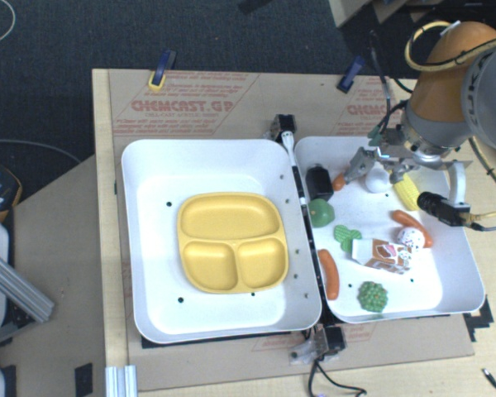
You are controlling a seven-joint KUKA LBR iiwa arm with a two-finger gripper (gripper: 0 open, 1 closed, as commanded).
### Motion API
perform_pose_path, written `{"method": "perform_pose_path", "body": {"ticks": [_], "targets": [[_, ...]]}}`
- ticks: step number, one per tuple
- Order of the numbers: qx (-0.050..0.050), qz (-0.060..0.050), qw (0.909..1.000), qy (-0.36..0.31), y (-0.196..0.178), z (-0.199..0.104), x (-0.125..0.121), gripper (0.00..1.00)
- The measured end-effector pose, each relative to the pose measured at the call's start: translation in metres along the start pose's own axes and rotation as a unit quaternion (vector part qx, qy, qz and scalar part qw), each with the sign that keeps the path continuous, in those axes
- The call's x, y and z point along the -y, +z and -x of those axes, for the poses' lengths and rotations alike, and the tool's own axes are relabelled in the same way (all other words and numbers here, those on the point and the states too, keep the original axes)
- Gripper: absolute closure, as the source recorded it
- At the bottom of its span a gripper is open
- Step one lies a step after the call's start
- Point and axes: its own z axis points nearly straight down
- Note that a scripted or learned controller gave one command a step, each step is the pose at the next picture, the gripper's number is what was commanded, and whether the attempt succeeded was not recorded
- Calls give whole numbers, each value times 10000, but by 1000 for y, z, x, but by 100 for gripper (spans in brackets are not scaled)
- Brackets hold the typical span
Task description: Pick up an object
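Note:
My gripper (pixel 378 164) hovers over the far part of the right bin (pixel 467 275), and it is open, its fingers spread apart. A small white item (pixel 379 181) lies just under the gap between them, not gripped. A yellow corn cob (pixel 407 193) lies right of it and a small orange piece (pixel 339 182) left of it. Further toward the front lie a black block (pixel 318 182), a green ball (pixel 321 213), a green piece (pixel 347 236), an orange carrot (pixel 409 220), a white-and-red packet (pixel 384 253), an orange sausage (pixel 328 273) and broccoli (pixel 372 296).
The left bin (pixel 149 246) holds a yellow three-part tray (pixel 231 240). The arm's grey and orange wrist (pixel 446 81) rises over the right bin's far right corner. A black cable stub (pixel 438 205) hangs near the corn. Clamps sit along the divider between the bins.

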Motion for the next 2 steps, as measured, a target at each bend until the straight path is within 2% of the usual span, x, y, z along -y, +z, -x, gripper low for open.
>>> {"method": "perform_pose_path", "body": {"ticks": [1,2], "targets": [[1,6,10000,-3,53,-1,1,0],[10,45,10000,2,39,0,-1,100]]}}
